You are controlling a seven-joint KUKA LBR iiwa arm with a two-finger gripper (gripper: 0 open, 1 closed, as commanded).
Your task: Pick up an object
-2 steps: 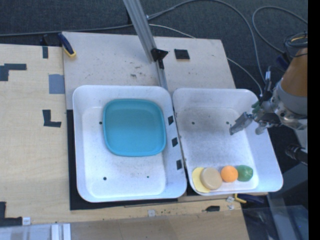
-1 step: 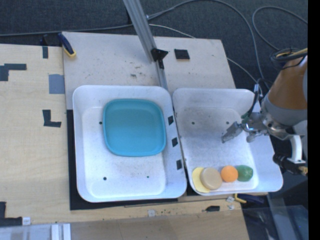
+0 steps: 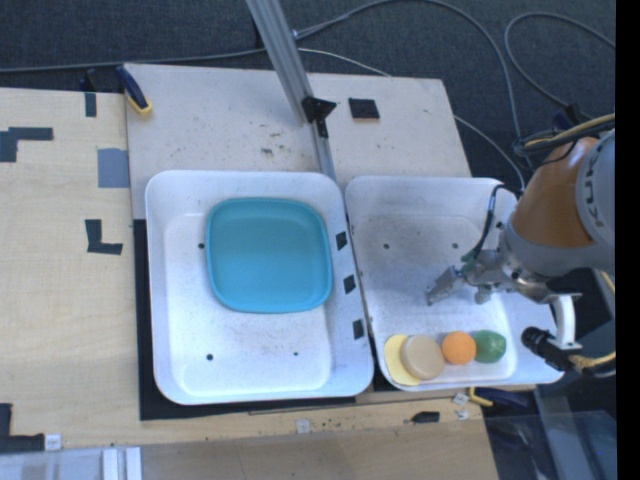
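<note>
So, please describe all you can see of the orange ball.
The orange ball is small, round and plain orange, with a smooth, matte look. It lies in the right bin, near its front wall, in a row of small things: a tan disc on its left and a green ball on its right, both very close or touching. The gripper is above it in the picture, apart from it.

A pale wooden bench (image 3: 60, 268) is seen; two white bins (image 3: 180, 368) rest side by side upon it, toward three o'clock.
</note>
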